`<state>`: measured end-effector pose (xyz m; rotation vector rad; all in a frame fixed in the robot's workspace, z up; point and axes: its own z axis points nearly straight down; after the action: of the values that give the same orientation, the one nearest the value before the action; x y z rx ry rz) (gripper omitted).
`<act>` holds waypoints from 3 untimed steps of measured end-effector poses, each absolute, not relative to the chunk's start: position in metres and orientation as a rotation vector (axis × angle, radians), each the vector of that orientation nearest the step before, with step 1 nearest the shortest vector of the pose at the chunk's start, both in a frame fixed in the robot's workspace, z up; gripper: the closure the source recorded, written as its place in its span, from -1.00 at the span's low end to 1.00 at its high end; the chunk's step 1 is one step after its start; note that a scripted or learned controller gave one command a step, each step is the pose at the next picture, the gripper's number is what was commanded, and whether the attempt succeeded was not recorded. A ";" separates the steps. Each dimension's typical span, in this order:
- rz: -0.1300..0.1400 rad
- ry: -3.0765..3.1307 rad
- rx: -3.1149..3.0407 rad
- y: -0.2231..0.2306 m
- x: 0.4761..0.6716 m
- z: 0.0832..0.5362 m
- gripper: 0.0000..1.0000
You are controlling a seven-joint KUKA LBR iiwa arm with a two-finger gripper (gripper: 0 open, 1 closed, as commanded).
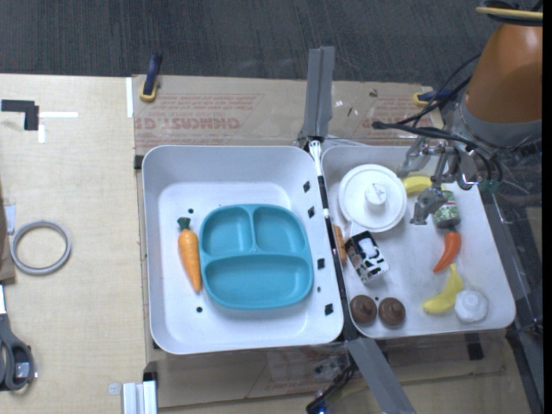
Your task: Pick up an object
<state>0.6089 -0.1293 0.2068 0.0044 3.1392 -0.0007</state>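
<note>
My gripper (434,203) hangs over the upper right part of the right bin (504,270) and looks open. One grey finger (421,210) comes down just left of a small green and dark object (447,215). A yellow piece (416,185) lies just behind the gripper. Below it are an orange-red pepper (448,250), a banana (443,294) and a small white cap (471,305). Nothing is visibly clamped between the fingers.
The right bin also holds a round white lid (373,197), a black and white item (366,256) and two brown round pieces (377,310). The left bin (159,231) holds a teal divided plate (256,256) and a carrot (189,254). A grey ring (39,247) lies on the bench.
</note>
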 end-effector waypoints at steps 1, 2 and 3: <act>0.000 3.136 -0.147 -0.205 0.594 0.099 -1.00; 0.000 3.137 -0.095 -0.222 0.531 0.092 -1.00; -0.003 3.133 -0.102 -0.220 0.533 0.102 1.00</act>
<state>0.5335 -0.2205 0.1023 -0.1020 3.1326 -0.0027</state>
